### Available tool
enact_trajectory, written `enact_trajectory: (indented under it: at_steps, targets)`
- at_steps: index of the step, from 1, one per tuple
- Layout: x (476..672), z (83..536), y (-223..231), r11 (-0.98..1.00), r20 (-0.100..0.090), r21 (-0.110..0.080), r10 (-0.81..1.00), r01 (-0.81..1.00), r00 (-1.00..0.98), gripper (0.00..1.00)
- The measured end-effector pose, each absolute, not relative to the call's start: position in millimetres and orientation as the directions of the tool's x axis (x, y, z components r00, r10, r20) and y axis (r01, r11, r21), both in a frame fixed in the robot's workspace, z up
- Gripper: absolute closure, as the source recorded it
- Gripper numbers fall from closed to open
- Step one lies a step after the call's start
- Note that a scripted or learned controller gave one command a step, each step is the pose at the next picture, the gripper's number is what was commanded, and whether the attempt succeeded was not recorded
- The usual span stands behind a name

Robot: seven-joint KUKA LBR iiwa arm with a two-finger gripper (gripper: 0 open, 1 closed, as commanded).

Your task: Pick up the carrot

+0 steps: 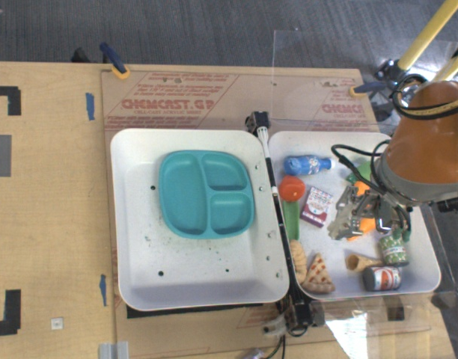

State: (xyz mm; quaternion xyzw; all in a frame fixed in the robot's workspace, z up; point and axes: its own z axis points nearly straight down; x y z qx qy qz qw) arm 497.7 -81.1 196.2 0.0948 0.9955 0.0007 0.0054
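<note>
The carrot [366,226] lies in the right bin [427,279], an orange sliver under the hand [354,217], mostly hidden. It looks like a light, stiff, smooth toy, best pinched across its middle. Its axis and pointing cannot be read. Whether the hand is open, I cannot tell

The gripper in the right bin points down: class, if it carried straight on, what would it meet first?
Probably the carrot, the orange piece seen right at the gripper. Depth is hard to judge from above, so it may meet the right bin floor beside it instead.
</note>
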Motion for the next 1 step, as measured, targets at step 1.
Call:
enact_trajectory:
  at_steps: [1]
  targets:
    - [500.1,207.0,-80.4,0.982,-0.018,0.003,0.187,0.187,-0.982,1.00]
